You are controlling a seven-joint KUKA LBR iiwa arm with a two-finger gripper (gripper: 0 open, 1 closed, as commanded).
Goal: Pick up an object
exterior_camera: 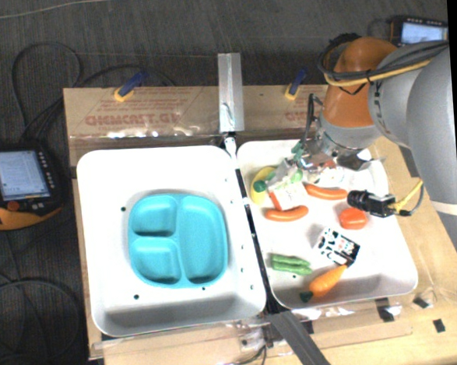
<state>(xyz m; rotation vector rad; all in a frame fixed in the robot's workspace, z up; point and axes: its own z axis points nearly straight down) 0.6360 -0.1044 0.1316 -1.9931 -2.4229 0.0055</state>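
- The gripper (301, 163) is seen low over the upper part of the right bin (391, 276), reached in from the right by the grey arm (423, 117).
- Whether the pincer is spread or pressed together cannot be told, because the tips are lost in the clutter under the wrist.
- No object is seen held, so the pick is judged as not yet done.
- The likely target is the small pile just below the tips: a yellow toy (261, 179) and a green-and-white piece (286, 189), touching each other.
- A wrong grasp can be caused by this crowding; two things may be pinched together, or one may be pushed aside against the bin wall.
- The rounded, smooth toys may slip out when lifted.
- In the right bin are counted: two orange-red sausages (284, 213), one orange-red round piece (353, 218), one green pod (290, 264), one carrot (327, 281), one black-and-white block (338, 245).
- In the left bin (107, 225) one turquoise divided plate (176, 238) is counted, lying alone in the middle.
- Two bins are counted in total, side by side.
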